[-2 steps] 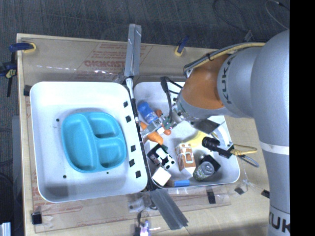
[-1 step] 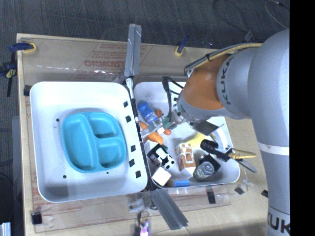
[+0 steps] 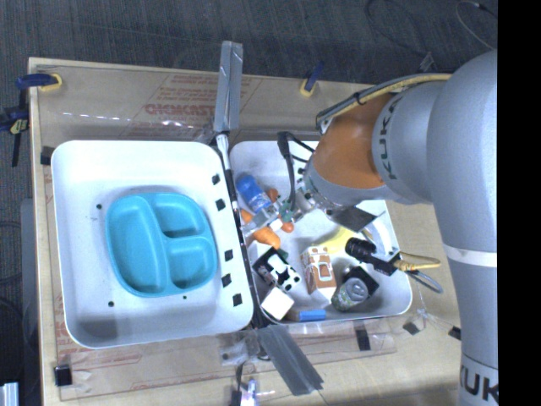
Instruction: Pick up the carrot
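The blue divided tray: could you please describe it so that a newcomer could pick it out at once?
Two white bins sit side by side on the bench; look in the left bin, away from the arm. The blue divided tray lies flat near its middle. It is a rounded turquoise dish with three compartments, unlike the small cluttered toys in the right bin.

Two white bins [image 3: 76, 311]; one blue divided tray [image 3: 161, 244]; one blue bottle [image 3: 250, 190]; one black-and-white cow toy [image 3: 279, 271]; one blue marker [image 3: 311, 315].
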You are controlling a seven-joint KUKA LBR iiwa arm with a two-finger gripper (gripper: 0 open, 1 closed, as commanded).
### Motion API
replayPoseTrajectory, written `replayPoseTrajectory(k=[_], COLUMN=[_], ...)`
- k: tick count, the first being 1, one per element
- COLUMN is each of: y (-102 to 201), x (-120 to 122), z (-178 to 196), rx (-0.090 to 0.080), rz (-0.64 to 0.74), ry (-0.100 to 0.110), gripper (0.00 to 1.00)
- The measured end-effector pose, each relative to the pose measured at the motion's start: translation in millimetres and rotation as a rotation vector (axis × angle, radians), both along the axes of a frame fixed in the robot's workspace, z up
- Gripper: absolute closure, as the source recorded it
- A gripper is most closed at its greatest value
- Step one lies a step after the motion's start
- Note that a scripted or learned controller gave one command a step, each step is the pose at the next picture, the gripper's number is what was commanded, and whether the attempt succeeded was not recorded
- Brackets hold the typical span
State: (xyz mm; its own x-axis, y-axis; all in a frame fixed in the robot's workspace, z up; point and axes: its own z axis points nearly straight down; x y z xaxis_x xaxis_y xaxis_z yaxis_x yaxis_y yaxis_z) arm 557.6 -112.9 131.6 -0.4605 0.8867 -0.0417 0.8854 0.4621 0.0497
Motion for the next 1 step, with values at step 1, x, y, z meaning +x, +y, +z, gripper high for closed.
replayPoseTrajectory(k=[1], y=[0.5], x=[1.6], z=[0.7], rx=[-0.007], rz=[0.097], ry=[-0.004], gripper=[0.00])
